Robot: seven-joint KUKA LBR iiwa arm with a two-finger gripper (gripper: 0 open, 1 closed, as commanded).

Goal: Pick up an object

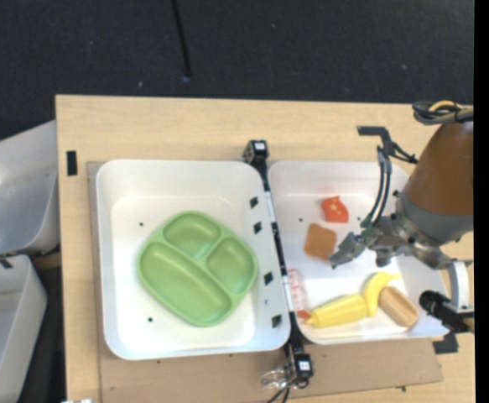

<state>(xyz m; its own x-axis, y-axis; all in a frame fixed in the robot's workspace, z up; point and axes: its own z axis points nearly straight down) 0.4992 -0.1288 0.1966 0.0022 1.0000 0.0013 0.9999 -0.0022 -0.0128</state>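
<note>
Bench (169, 128): pale wood-grain top, flat, rectangular, bearing both bins side by side.
Left bin (110, 217): shallow, white, smooth plastic with rounded corners; holds the green plate.
Right bin (311, 183): same white shallow shape, touching the left bin along a shared middle edge set with small black clips; holds the food toys.
Arm (445, 175): orange-brown rounded band over a grey wrist, reaching in from the right above the right bin, black cables looping beside it.
Green plate (195, 267): light green, glossy, rounded, split into three compartments, lying flat near the middle of the left bin.
Gripper (345, 254): dark grey metal, low over the right bin, just right of the brown piece; fingers too small and blurred, so jaw state cannot be told; nothing seen between them.
Yellow banana (345, 309): smooth yellow toy, curved, lying along the near edge of the right bin, its upper end bending up below the gripper.
Tan cylinder (399, 307): short, rounded, bread-coloured, touching the banana's right end.
Brown piece (320, 241): flat, matte, roughly square, brown-orange, mid-bin, nearest the gripper tips.
Red piece (335, 209): small, bright red, blocky, just above and right of the brown piece, apart from it.
</note>
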